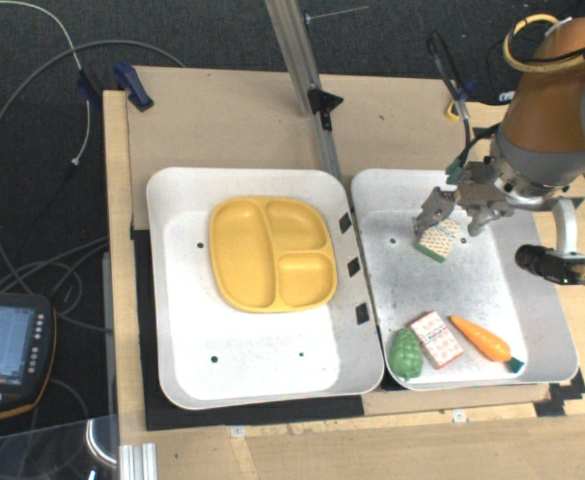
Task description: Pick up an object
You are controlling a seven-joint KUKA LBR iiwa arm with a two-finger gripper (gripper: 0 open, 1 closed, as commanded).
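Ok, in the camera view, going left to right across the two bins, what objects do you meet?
Yellow divided plate → green toy vegetable → small red-and-white box → toy carrot. I left out the small patterned packet at the gripper: it overlaps the box's span.

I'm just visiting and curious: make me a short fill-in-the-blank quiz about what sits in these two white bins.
The yellow divided plate lies in the ____ bin.
The carrot is coloured ____.
The small red-and-white box lies between the carrot and a ____ toy vegetable.
The pincer hangs over the ____ bin, at a small patterned packet.

Missing words: left; orange; green; right
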